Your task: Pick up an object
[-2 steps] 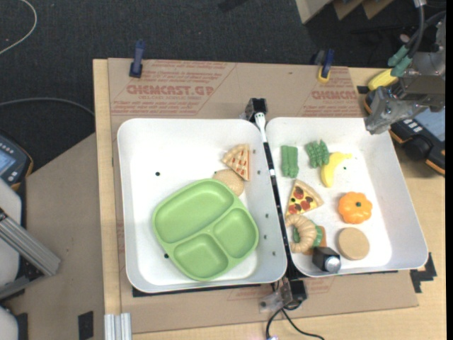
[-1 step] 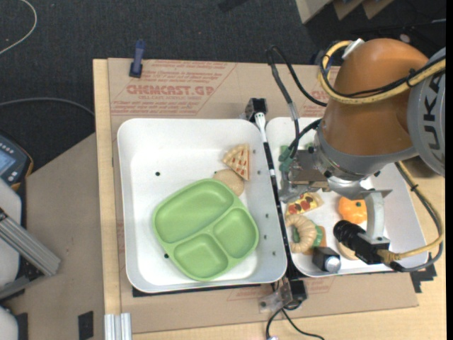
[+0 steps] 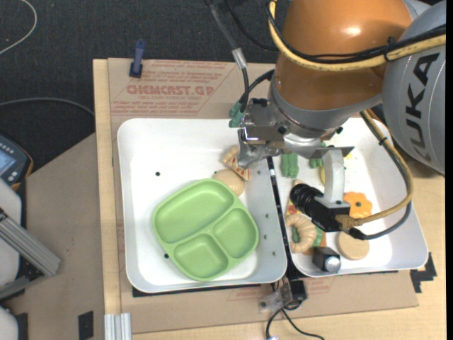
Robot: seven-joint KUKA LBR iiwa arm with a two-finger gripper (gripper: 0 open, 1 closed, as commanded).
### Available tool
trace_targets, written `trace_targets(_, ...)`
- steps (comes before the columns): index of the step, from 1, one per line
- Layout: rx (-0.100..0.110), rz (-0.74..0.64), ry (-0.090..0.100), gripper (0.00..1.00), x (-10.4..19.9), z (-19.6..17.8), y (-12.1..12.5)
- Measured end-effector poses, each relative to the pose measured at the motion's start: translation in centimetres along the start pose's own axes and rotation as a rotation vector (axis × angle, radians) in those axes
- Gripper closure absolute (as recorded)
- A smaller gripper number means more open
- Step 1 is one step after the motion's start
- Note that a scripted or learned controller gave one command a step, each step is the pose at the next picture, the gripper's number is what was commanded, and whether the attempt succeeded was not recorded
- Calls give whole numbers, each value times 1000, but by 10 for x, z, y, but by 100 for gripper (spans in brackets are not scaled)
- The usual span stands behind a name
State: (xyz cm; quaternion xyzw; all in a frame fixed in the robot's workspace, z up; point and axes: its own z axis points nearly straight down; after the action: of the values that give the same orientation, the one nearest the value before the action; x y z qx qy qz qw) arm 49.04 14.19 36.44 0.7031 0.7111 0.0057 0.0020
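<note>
counter point(image 3: 177, 76): cardboard-covered, bearing two white bins.
left bin point(image 3: 141, 154): holds a green divided tray point(image 3: 205, 227) and a small tan object point(image 3: 230, 179) at the tray's upper right corner.
right bin point(image 3: 403, 239): holds assorted small items.
end effector point(image 3: 249, 147): positioned over the left bin's right edge, just above the tan object; its state cannot be told. the approach step is judged in hand; a descent and a closing on the tan object are called for next.

Matt green plastic tray point(image 3: 205, 229); glossy white bin point(image 3: 141, 190).
</note>
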Motion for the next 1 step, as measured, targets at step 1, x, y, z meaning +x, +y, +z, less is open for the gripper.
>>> trace_targets(1, 8, 11, -4, 100, -6, -6, 0)
